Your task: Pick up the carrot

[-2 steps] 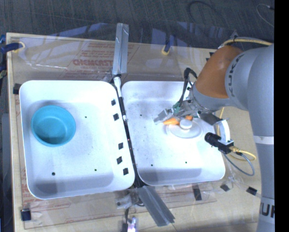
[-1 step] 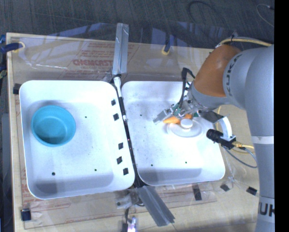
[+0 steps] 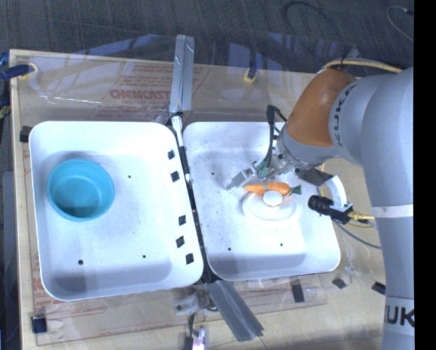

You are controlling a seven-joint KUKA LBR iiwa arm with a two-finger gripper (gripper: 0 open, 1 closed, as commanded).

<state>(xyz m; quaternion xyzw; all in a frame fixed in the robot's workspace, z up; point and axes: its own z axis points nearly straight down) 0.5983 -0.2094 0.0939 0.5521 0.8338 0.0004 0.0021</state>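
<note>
A: What are we seeing at the gripper (image 3: 256,172)?

B: We are seeing the grey arm (image 3: 378,122) reaching in over the right bin (image 3: 225,257), its orange band (image 3: 316,111) sitting above the wrist. The gripper is hanging low inside this bin, and we are reading its fingers as spread apart, with nothing between them; the metal parts are small, so we are not saying more.

A: Where is the carrot (image 3: 267,189) lying?

B: We are finding it just below and slightly right of the gripper, close beside the fingertips, lying flat with its green end pointing away to the right. It is resting along the upper edge of a small white plate (image 3: 258,211), which is carrying a pale egg-like object (image 3: 274,198) just beneath the carrot. We cannot tell whether the fingertips are touching the carrot.

A: And further from the gripper?

B: Well off to its left, past the divider, we are noting a blue bowl (image 3: 81,188) sitting in the left bin (image 3: 130,268). Both bins are resting on the desk (image 3: 94,86).
</note>
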